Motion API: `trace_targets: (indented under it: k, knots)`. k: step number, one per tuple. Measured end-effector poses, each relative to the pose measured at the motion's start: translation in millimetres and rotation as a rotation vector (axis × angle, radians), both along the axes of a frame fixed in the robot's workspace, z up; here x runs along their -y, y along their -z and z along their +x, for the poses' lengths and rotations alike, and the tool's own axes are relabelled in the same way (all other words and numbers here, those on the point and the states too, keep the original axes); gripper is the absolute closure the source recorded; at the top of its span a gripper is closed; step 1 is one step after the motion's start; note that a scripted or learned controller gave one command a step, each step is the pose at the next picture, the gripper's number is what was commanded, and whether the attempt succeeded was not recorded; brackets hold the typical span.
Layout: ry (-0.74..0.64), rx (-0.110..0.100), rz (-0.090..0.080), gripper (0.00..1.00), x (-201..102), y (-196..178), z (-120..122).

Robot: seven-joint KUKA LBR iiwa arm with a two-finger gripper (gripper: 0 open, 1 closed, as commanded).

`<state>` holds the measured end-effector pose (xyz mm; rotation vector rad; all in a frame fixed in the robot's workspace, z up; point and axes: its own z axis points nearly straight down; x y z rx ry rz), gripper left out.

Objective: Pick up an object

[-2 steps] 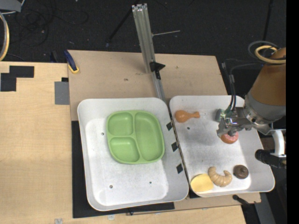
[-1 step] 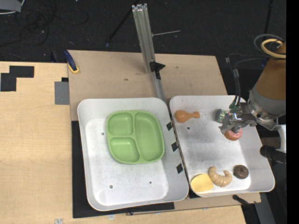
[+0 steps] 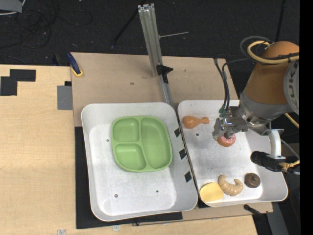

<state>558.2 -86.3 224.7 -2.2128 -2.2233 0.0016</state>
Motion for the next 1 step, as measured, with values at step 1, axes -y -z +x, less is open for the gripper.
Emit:
trace_targets:
  k: [1]
  knots:
    - [0.0,0.002,-0.001,1.0,-41.7,2.0,11.7]
